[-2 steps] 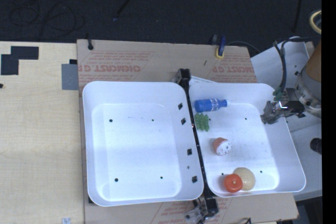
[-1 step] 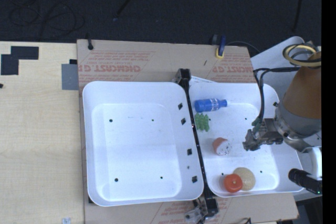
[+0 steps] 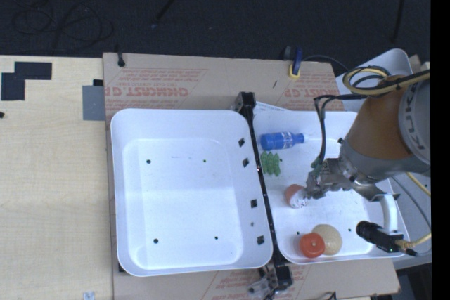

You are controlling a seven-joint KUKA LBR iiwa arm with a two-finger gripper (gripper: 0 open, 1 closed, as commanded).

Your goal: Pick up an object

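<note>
Beside fingers (image 3: 309, 194): pink object (image 3: 293, 193), green toy (image 3: 271, 164).

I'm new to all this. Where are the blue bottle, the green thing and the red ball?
blue bottle (image 3: 279, 141), camera view, middle of its body.
green thing (image 3: 271, 164), camera view, its centre.
red ball (image 3: 312, 245), camera view, its top.

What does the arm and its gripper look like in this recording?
The arm is bulky and rounded, with an orange band and grey casing at the right. Black and yellow cables loop above it. The gripper is small, dark and metallic, with a greenish part near the wrist.
</note>
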